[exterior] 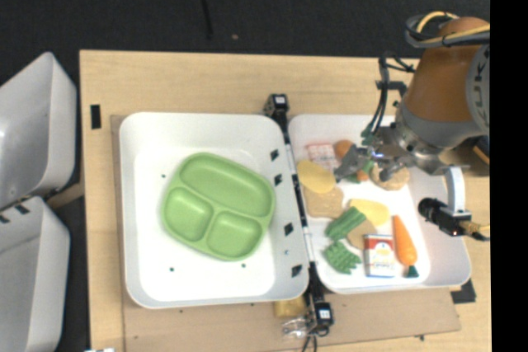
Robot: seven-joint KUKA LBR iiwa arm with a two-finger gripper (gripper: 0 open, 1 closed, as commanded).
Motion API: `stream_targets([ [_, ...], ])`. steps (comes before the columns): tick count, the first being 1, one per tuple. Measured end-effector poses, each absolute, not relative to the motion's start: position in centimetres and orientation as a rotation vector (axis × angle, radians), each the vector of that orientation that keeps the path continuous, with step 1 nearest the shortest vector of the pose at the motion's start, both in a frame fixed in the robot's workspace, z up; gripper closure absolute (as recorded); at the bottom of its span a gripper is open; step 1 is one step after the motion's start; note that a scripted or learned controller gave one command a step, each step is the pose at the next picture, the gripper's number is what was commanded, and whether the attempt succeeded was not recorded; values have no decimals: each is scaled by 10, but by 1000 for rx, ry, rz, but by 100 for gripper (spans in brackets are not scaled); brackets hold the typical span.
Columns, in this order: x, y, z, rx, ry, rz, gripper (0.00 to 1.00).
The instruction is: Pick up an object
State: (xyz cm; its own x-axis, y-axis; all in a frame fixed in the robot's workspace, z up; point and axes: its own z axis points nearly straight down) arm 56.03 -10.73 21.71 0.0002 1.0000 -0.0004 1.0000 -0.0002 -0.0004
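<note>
Camera view: the gripper (360, 163) hangs low at twelve o'clock in the right bin (450, 260); whether it is spread or pinching I cannot tell. Beneath lie toy foods: an orange carrot (403, 240) at four o'clock, a yellow round piece (314, 176) at nine. The left bin (140, 260) holds a green divided plate (218, 207).

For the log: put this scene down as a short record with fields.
left bin: holds a green divided plate
right bin: holds toy food, among it a carrot, a small red and white box and green pieces
gripper: low over the far end of the right bin
grasp: cannot tell
arm: enters from the right
</note>
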Motion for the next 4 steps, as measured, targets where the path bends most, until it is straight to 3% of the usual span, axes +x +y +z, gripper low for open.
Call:
stream_targets([
  [1, 492, -113, 302, -2227, -2221, -3, 0],
  [2, 581, -53, 293, -2216, -2232, -4, 0],
  [3, 500, 45, 252, -2206, -2227, 6, 0],
  [4, 500, 119, 466, -2217, -2238, -25, 0],
])
